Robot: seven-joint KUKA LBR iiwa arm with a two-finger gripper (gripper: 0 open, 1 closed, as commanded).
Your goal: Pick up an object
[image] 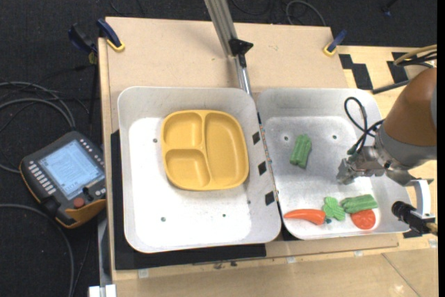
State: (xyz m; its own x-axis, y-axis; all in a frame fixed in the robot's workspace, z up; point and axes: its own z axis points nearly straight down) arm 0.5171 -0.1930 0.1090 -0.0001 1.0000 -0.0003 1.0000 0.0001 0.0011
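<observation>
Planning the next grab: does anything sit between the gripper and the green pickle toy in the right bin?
Nothing visible does. The gripper hangs right of the green pickle toy, with bare floor of the right bin between them.

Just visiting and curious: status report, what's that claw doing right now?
Claw low in right bin, nothing seen held. Green toy loose to its left. Carrot, tomato lie along bin's near wall.
</observation>
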